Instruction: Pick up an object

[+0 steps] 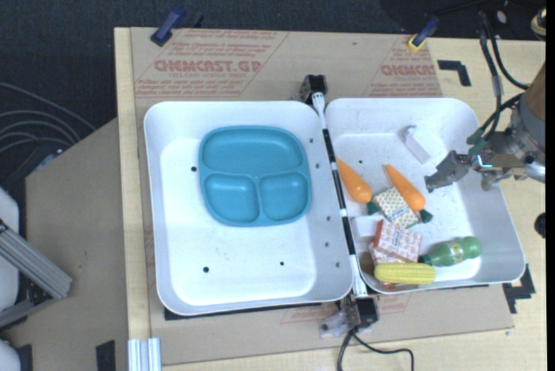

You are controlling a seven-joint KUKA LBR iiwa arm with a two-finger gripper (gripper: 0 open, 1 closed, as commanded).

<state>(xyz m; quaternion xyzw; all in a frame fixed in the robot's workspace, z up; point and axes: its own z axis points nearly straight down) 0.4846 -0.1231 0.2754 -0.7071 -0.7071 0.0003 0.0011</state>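
Left bin [173,213], shallow white plastic: a light-blue three-compartment plastic tray [254,173] lies in its upper middle, the floor around it bare. Right bin [364,113], same make, touching the left along the shared rim: all candidate objects sit here. Just right of that rim, an orange toy carrot [353,179] lies tilted; a second orange carrot [405,187] sits near it, further right. Between and below them, a small checked packet [395,206], then a red-and-white patterned packet [398,241] touching it from below. At the lower edge, a yellow corn cob [404,274], with a green bottle-shaped toy [452,252] just beside it. A small white block [416,143] rests apart, upper middle. The dark gripper [447,172] hangs over the bin's right half, close to the second carrot's right end; cannot tell from this slant how it is set, and nothing is visibly held. Risks, as I judge them: the objects are crowded, so a descent may land between two or nudge neighbours aside; the rounded carrot could roll or squirt out of a pinch; flat packets offer little to grip.
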